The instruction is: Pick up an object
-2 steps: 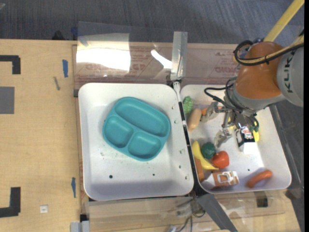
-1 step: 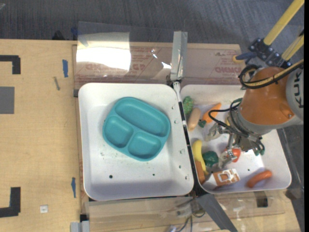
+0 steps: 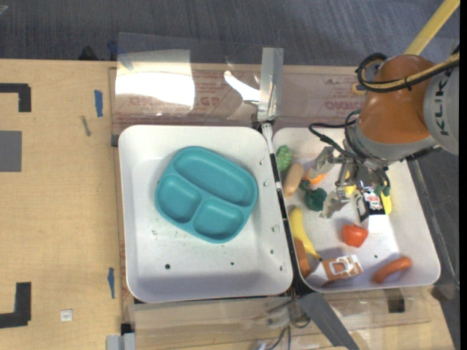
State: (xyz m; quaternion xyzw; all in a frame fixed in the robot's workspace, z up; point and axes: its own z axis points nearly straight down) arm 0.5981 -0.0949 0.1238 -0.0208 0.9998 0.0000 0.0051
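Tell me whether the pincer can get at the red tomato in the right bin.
Probably yes: the tomato lies alone on bare bin floor, just below the pincer, with nothing over it; the sausage and box lie apart.

Left white bin: holds a teal divided plate with three compartments, lying flat near the middle. Dark specks scattered on the bin floor below the plate. Tabletop: light wood, marked with black angular shapes and short strips of blue tape. Behind both bins: a clear sheet, possibly plastic, catching glare, plus a grey upright bracket.
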